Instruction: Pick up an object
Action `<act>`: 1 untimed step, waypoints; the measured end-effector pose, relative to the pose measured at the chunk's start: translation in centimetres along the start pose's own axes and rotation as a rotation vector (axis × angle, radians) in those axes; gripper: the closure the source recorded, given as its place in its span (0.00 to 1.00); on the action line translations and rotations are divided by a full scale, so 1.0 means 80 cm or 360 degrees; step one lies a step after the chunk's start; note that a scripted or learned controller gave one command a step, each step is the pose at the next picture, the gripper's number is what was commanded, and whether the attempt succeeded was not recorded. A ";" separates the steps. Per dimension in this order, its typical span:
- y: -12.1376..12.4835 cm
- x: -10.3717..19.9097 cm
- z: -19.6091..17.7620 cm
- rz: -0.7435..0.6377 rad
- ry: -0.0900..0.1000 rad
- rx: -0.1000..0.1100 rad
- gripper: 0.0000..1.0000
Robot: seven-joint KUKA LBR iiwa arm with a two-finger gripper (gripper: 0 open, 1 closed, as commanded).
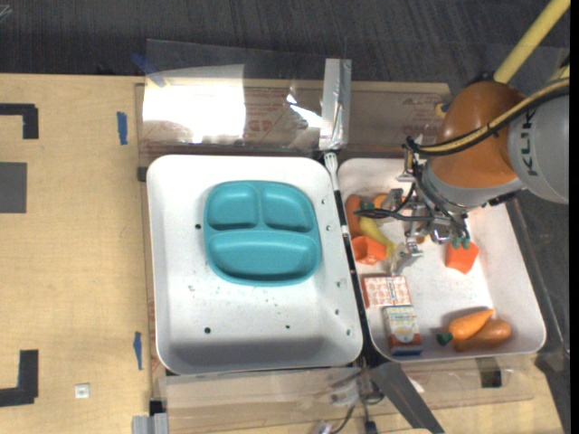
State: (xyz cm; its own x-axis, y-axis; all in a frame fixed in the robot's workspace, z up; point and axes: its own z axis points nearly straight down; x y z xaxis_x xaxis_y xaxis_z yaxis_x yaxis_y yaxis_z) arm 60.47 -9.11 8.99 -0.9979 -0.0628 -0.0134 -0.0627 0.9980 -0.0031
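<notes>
Grey metal, the claw point(418, 236) hangs low in the right bin point(516, 269), among clutter at its back left; whether its fingers are spread or closed I cannot tell, since they blur into the objects beneath. Crowding it are a yellow piece point(374, 230) and orange pieces point(366, 249) to its left and an orange block point(461, 257) just to its right. Nearer the front lie a red-and-white packet point(386, 290), a small carton point(401, 325) with print too small to read, and a carrot point(470, 323) over a brown item point(493, 334). The arm point(488, 143) hides the bin's back right corner. The left bin point(181, 269) holds a teal divided plate point(262, 231).
</notes>
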 end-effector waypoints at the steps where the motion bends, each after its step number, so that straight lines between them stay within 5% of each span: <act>1: -0.005 -0.005 -0.018 0.0006 -0.0025 0.0012 1.00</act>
State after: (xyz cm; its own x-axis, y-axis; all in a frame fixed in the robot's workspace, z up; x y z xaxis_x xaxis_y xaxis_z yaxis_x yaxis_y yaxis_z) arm 60.86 -9.52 10.48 -0.9978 -0.0590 -0.0293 -0.0587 0.9982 -0.0105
